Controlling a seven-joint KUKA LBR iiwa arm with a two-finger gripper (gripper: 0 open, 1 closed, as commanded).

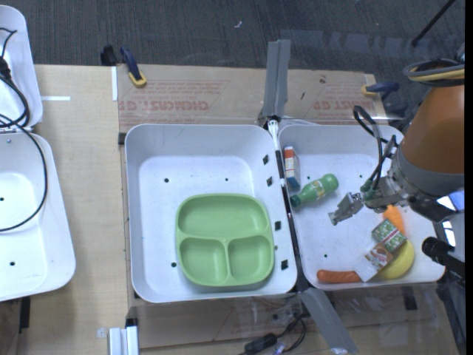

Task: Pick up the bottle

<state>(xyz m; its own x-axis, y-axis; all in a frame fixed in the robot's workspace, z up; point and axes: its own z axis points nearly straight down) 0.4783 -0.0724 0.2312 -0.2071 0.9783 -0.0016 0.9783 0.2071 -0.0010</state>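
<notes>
**Bottle lying free in right bin, gripper alongside**

- 2 white bins side by side. Left bin: holds green divided plate, 3 compartments.
- Right bin: crowded along left wall and lower right corner.
- Arm in from right, orange band above wrist.
- Gripper low over right bin floor, just right of bottle, apart from it. Fingers spread, nothing between them.
- Banana in lower right corner, small carton lying against it, carrot just above.
- Green bottle on its side near left wall, cap end down-left, body up-right. Tube just above-left, close to cap.
- Red-orange piece along front wall.
- Handling, as judgement: probably light plastic, stiff, round and smooth; likely to roll or slip under a pinch. Best hold across mid-body, jaws square to long axis, clear of tube and wall.
</notes>
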